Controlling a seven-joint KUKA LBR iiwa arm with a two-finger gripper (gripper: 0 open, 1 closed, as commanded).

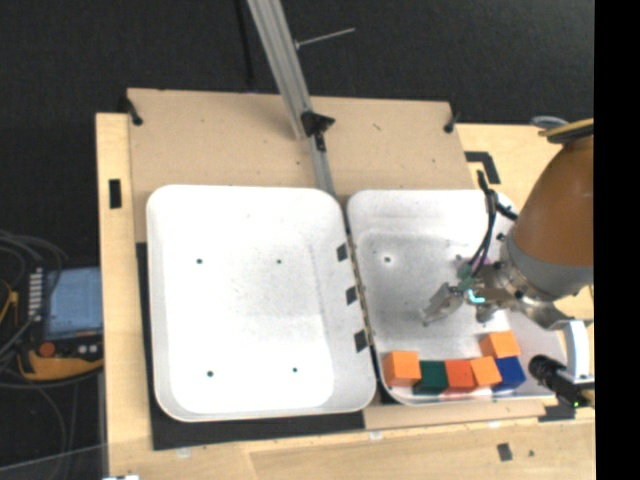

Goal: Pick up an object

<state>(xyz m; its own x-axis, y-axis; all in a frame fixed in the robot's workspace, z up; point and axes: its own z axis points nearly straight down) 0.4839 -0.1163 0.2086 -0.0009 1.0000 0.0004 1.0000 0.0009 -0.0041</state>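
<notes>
Camera view looks down at a slant on a light wooden counter (pixel 250 138) carrying two shallow white plastic bins side by side. The left white bin (pixel 250 298) has a bare floor marked with a few small dark dots. The right white bin (pixel 400 228) holds the small cubes, all gathered along its near edge: an orange cube (pixel 404 366) at the left of the row, then a dark green cube (pixel 433 375), a red-orange cube (pixel 459 373), another orange cube (pixel 485 370) and a blue cube (pixel 509 370), with one more orange cube (pixel 500 345) just behind the right end of the row.

The grey arm with its orange band (pixel 560 218) reaches in from the right over the right bin. Its end effector (pixel 445 303) hangs above the middle of that bin's floor, to the far side of the row of cubes and apart from them. No cube sits between its fingers. Whether they are apart or together I cannot tell; the metal parts there are too small and blurred.
</notes>
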